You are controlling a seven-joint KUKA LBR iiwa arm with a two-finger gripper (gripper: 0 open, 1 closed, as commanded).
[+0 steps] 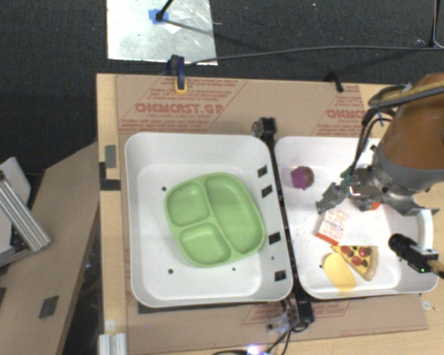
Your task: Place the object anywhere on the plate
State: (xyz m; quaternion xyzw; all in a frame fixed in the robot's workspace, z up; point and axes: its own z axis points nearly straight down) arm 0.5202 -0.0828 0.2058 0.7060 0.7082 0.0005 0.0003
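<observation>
Just below the gripper (333, 197) lies a small white and red flat packet (333, 226), close under the fingertips but not between them; whether the fingers are spread or closed cannot be told. Beyond the fingers sits a small purple rounded toy (302, 177), below them a toy pizza slice (359, 259) beside a yellow piece (340, 271). Well to their left, in the other shallow white bin (144, 220), rests the light green three-compartment plastic plate (213, 218).

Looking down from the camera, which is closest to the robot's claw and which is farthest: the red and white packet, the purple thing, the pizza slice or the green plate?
From the gripper, in the camera view:
1. Red and white packet, just below it in the right bin.
2. Purple thing, up and to its left, same bin.
3. Pizza slice, lower down, near the right bin's front.
4. Green plate, in the left bin, across the divider.
</observation>
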